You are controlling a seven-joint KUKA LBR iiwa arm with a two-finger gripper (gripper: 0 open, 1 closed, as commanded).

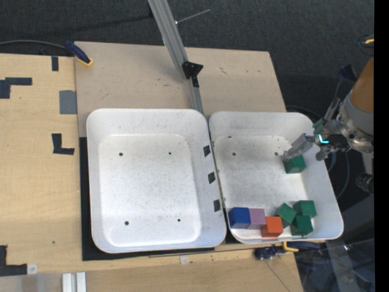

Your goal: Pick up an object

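Nearest the camera, a cluster of blocks point(273, 218) hugs the right bin's point(255, 132) front wall. The gripper point(299, 151) (fingers' spread unclear) touches a green cube point(295, 163) just below its fingertips; open floor lies leftward.

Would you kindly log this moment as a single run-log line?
hand: over right bin, upper right | green cube: at fingertip, grasp unconfirmed | cluster at lower rim: blue cube, orange cube
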